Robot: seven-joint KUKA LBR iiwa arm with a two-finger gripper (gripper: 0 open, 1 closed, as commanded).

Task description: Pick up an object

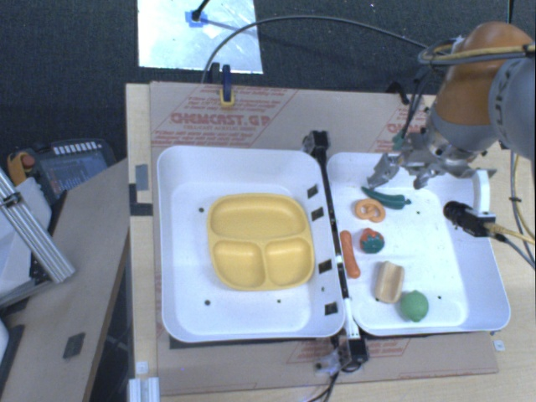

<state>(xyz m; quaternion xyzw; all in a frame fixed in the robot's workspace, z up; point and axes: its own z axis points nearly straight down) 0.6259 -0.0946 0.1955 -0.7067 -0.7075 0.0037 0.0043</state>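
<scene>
The left bin (180,182) holds a yellow tray (255,241) with 3 compartments. In the right bin (481,296) lie an orange sausage (349,254), an orange pretzel (369,211), a red-and-green ball (372,241), a bread roll (388,280), a green ball (413,306) and a dark green bean (386,197). Just above the bean hangs the gripper (404,172), fingers spread, grasping nothing.
</scene>
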